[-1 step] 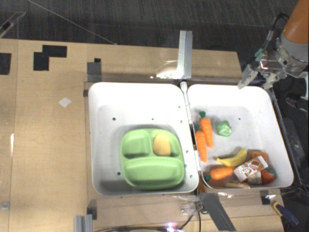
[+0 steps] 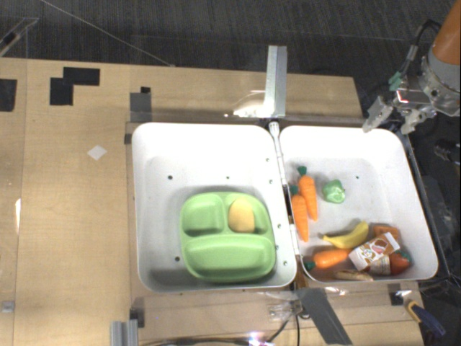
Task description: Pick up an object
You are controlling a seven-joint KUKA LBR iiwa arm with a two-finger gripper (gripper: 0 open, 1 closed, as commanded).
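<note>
Three carrots (image 2: pixel 307 195), one banana (image 2: pixel 347 235), one green divided plate (image 2: pixel 227 235).

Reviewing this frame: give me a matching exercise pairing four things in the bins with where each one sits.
Things:
1. yellow round fruit
2. green plate
3. banana
4. small green vegetable

Places:
A. right bin, lower part, among the pile of items near the front wall
B. left bin, resting on the floor toward the front
C. upper right compartment of the divided plate
D. right bin, lying alone just right of the two carrots

Pairs: 1-C, 2-B, 3-A, 4-D

The gripper hovers at the right bin's far right corner, holding nothing.
</note>
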